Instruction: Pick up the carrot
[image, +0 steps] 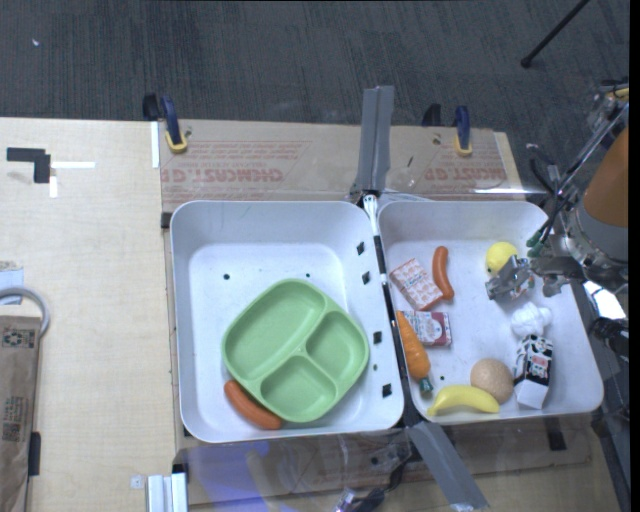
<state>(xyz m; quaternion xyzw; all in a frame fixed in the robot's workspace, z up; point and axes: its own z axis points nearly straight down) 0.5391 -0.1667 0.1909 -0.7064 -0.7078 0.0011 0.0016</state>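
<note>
in the camera view the carrot (412, 344) lies at the left wall of the right bin (590, 395), just beside a small printed packet (429, 328), its writing too small to read. the gripper (512, 279) hovers near a lemon (501, 256); how far it is open i cannot tell.

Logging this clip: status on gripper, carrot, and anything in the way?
Gripper low over right bin, nothing seen in it. Carrot flat by right bin's left wall, apart from gripper. Two small red-and-white packets close beside carrot; banana near its tip.
</note>
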